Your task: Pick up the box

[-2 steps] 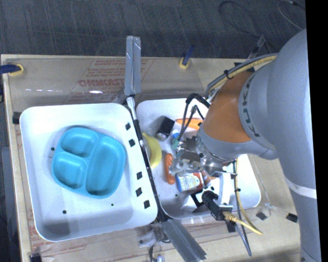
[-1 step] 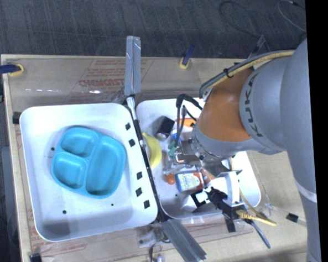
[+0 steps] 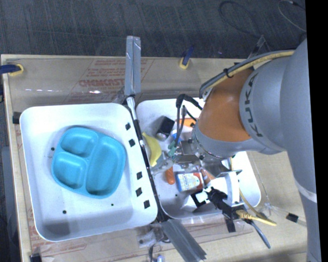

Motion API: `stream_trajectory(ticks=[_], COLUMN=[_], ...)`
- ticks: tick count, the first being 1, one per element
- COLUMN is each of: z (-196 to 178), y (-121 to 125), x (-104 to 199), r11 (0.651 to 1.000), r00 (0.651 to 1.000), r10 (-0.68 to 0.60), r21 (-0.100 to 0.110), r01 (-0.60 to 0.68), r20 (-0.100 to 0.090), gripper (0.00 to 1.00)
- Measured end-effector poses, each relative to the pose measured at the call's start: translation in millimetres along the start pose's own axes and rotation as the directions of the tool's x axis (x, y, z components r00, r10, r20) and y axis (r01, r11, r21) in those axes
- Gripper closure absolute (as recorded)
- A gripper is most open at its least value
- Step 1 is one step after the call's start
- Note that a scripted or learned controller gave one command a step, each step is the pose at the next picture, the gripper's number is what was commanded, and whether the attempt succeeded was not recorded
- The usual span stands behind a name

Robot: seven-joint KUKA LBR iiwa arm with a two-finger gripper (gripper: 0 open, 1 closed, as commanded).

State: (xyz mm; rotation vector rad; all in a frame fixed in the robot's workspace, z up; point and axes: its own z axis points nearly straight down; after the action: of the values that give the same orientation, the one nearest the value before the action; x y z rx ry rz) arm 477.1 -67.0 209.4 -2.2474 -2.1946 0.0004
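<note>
arm [image 3: 262,110] hiding right bin [image 3: 151,109], end effector fingers unclear

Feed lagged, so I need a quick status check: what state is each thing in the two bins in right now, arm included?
Blue tray: lying flat in the left bin, compartments up.
Box: lying in the right bin, just under the arm.
Banana: lying by the right bin's left wall.
Arm: reaching low over the right bin; its wrist hides the gripper.

Blue tray [image 3: 88,163]; white bins [image 3: 42,218]; yellow banana [image 3: 152,147]; blue-orange box [image 3: 188,181]; orange-banded grey arm [image 3: 246,114]
</note>
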Motion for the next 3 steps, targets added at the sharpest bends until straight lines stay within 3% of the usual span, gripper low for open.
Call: stream_trajectory(ticks=[1, 2, 3], z=[76, 18, 84], y=[4, 15, 14], x=[-12, 19, -14], r11=[0.999, 1.000, 0.999], r00=[0.999, 1.000, 0.999], r10=[-0.043, -0.018, -0.040], r21=[-0.007, 0.001, -0.007], r01=[0.043, 0.018, 0.040], r20=[-0.014, -0.001, -0.021], gripper=[0.00, 0.00, 0.00])
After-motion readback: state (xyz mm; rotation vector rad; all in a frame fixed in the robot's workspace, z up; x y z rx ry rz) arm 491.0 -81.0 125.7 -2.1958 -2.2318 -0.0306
